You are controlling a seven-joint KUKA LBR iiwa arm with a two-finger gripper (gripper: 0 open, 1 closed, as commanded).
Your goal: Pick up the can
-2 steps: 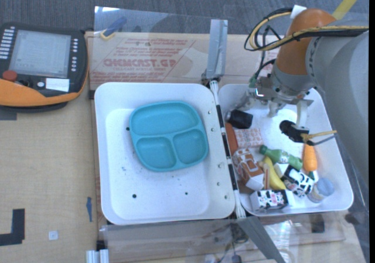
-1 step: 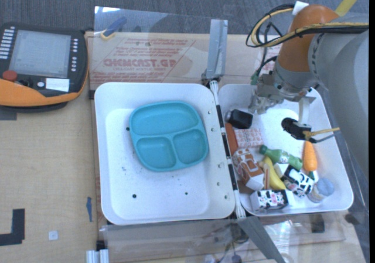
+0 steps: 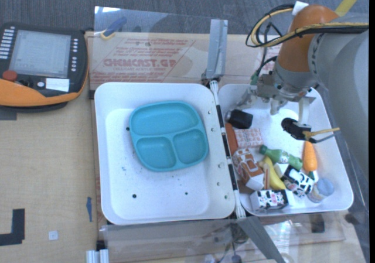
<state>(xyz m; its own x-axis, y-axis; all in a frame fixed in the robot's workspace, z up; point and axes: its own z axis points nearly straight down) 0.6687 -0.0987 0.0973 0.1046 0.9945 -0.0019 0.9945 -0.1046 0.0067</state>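
Note:
The can (image 3: 320,189), small and bluish-grey, sits in the front right corner of the right bin (image 3: 337,156), beside a cow-patterned carton (image 3: 302,181). My gripper (image 3: 266,103) hangs over the back part of that bin, well behind the can and apart from it. Nothing shows between its tips from this angle.
The right bin also holds a black object (image 3: 239,119), a red-orange box (image 3: 248,137), a green bottle (image 3: 281,155), a carrot (image 3: 309,157), a banana (image 3: 272,176) and a second cow-patterned carton (image 3: 269,199). A blue divided plate (image 3: 169,136) lies in the left bin (image 3: 111,156).

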